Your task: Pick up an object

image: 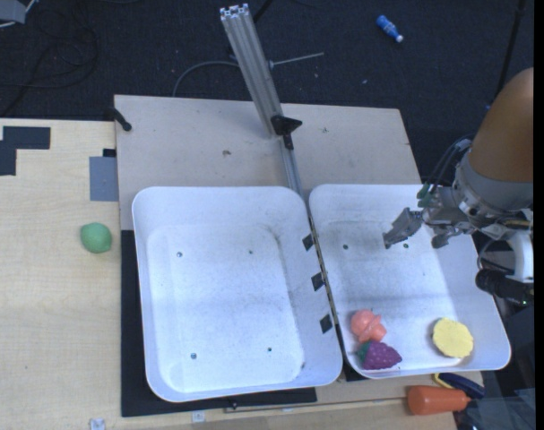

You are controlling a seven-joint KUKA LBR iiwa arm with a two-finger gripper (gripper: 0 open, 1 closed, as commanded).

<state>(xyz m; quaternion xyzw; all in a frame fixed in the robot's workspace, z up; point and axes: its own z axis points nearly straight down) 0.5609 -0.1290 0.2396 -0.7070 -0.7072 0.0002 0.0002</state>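
Observation:
In the right bin (343, 206), near its front edge, lie a pink-orange toy (367, 323), a purple grape bunch (380, 356) touching it, and a yellow round piece (453, 338) further right. My gripper (422, 233) hangs over the back right part of this bin, well behind those objects. It is open, with nothing between its fingers. The grey arm with its orange band enters from the right edge.
The left bin (155, 206) sits beside the right one, joined by black clips. A green ball (96, 237) rests on the wooden bench to the left. An orange carrot-like toy (437, 399) lies outside the right bin's front rim. An aluminium post (254, 61) slants behind the bins.

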